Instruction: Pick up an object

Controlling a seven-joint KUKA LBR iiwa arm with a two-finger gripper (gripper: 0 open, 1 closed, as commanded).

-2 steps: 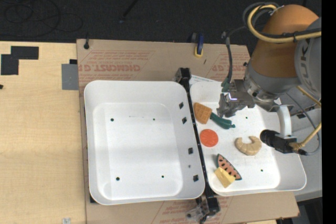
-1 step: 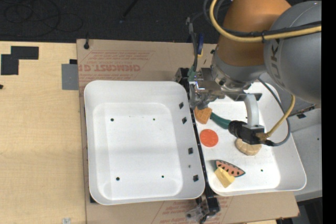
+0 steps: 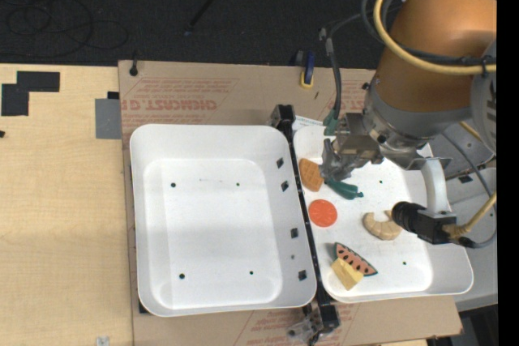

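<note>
**Arm Positioned Over Right Bin, Gripper Above Scattered Items**

The grey arm with the large orange band is extended in from the right, over the right-hand shallow white bin. The left-hand shallow white bin is located beside it, the two rims touching. The two-finger gripper is lowered into the right bin near its left wall; its state cannot be determined, and no item is seen between its tips. A teal green curved piece is located just below the gripper. A tan oval object lies just left of it. A flat orange-red disc is placed below. A pale beige curved item and a watermelon-slice toy lie nearer the front.
</note>
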